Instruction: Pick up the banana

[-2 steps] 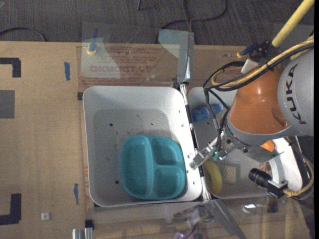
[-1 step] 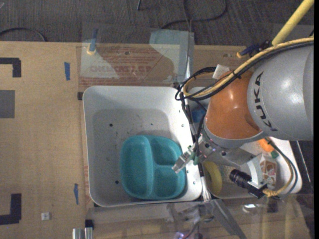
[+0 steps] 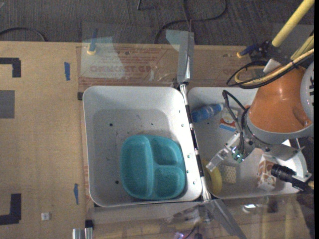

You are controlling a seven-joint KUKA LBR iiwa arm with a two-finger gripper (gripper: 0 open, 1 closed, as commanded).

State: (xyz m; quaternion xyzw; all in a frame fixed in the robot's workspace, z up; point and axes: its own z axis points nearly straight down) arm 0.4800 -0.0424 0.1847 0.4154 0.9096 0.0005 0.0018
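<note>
the banana (image 3: 216,179) lies at the bottom left of the right bin (image 3: 249,192), beside a pale sponge (image 3: 229,173). just above it hangs the gripper (image 3: 224,157); i cannot tell its opening. left, a teal divided tray (image 3: 152,167) sits in the other bin (image 3: 99,133).

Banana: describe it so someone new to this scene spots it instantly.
Look at the right-hand white bin, the one the arm reaches into. The banana lies in its near-left corner against the wall dividing the bins, just below the pincer. It's the only yellow curved item; beside it sits a pale square sponge.
</note>
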